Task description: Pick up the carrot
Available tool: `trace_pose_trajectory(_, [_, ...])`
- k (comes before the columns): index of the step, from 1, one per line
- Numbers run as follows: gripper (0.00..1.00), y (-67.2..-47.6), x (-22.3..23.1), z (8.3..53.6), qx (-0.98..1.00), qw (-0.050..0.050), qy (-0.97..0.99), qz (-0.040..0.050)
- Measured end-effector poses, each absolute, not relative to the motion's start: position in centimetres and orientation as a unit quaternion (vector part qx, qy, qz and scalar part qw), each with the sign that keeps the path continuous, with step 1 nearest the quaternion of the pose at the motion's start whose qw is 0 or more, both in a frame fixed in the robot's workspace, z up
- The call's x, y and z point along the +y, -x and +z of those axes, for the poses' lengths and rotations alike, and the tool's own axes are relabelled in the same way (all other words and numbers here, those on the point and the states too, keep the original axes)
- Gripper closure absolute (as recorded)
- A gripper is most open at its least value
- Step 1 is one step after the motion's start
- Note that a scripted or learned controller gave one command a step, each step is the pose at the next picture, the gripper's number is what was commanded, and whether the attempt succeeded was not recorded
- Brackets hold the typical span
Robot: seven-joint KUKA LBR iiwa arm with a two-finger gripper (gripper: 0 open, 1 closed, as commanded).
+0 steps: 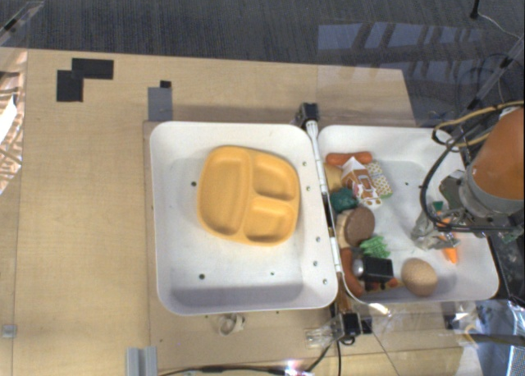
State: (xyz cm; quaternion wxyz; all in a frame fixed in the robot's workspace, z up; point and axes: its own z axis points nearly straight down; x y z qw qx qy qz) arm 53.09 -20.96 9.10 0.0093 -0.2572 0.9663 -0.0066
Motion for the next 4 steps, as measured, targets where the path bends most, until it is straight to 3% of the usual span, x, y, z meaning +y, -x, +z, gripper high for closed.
trace_pose_trajectory(1, [0.0,-53.1,-20.7,9.0,0.966,0.009,0.258,-0.0044])
trace_pose_trajectory(2, [0.0,-50.1,-20.6,9.0,0.957,0.009,0.289,-0.0045])
trace_pose_trajectory(3, [1.0,-50.5,-20.6,10.4,0.957,0.013,0.289,-0.007])
trace_pose_trajectory(4, [1.0,-50.9,-20.4,11.6,0.957,0.019,0.289,-0.0088])
